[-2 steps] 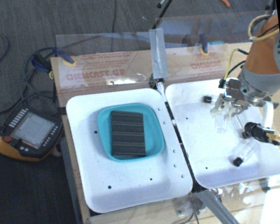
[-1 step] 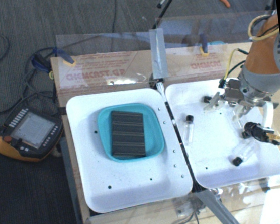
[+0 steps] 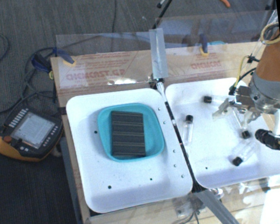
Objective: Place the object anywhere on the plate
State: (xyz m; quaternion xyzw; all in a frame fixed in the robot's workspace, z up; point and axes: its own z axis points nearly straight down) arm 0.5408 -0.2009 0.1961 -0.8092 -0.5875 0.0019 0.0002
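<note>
Camera view: a dark grey ribbed rectangular block (image 3: 128,133) lies on the teal square plate (image 3: 155,132) in the left white bin (image 3: 91,186). Gripper (image 3: 242,113) hovers over the right white bin (image 3: 208,171), fingers spread apart, grasping nothing.

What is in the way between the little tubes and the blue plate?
The raised rims where the two bins meet lie between the tubes and the plate. A dark ribbed block already covers the plate's middle.

A dark grey block (image 3: 128,133) ribbed with faint lighter stripes lies on a turquoise plate (image 3: 155,132) in a white bin (image 3: 92,180). In the neighbouring white bin (image 3: 213,171) are clear vials (image 3: 187,128) with black caps.
</note>
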